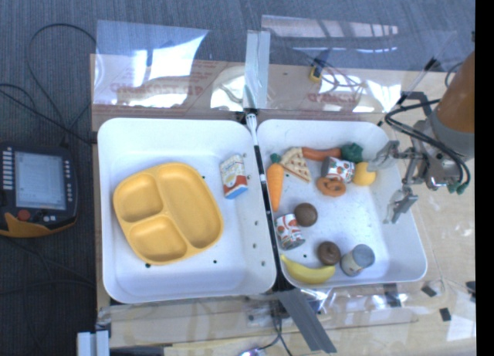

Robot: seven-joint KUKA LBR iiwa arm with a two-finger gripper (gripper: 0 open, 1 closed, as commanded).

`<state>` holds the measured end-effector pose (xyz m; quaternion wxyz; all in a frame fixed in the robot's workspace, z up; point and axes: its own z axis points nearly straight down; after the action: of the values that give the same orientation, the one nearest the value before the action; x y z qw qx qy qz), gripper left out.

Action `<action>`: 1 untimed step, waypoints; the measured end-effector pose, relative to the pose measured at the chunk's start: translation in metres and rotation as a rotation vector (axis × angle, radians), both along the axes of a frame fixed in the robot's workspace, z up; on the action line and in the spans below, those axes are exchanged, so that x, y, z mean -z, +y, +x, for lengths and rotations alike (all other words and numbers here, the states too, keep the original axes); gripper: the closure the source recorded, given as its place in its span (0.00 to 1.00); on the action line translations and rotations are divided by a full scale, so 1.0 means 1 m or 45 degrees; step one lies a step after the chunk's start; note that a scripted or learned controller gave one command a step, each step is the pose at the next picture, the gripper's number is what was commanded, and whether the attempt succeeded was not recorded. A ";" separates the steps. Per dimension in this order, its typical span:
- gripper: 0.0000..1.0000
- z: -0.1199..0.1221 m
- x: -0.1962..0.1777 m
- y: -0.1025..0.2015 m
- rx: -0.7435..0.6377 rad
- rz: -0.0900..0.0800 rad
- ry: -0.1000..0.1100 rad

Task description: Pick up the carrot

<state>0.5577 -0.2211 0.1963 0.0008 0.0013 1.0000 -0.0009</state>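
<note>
The gripper [403,192] hovers empty, fingers spread narrowly, well right of the carrot [275,183]; it should descend along the carrot's length, avoiding the bin wall [264,192].

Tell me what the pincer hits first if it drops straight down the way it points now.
Probably bare floor at the right edge of the right bin. The pincer hangs there, apart from the carrot at that bin's left wall. Height is hard to judge.

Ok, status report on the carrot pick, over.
Hand at right bin's right wall, holding nothing visible. Orange carrot with green top lies at right bin's left wall, untouched. Tan wedge-shaped sandwich sits close beside it.
</note>
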 end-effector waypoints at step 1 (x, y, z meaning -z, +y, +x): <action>0.00 0.026 0.076 0.001 0.230 0.005 0.007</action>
<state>0.5836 -0.2203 0.1202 -0.0020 0.0914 0.9958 0.0010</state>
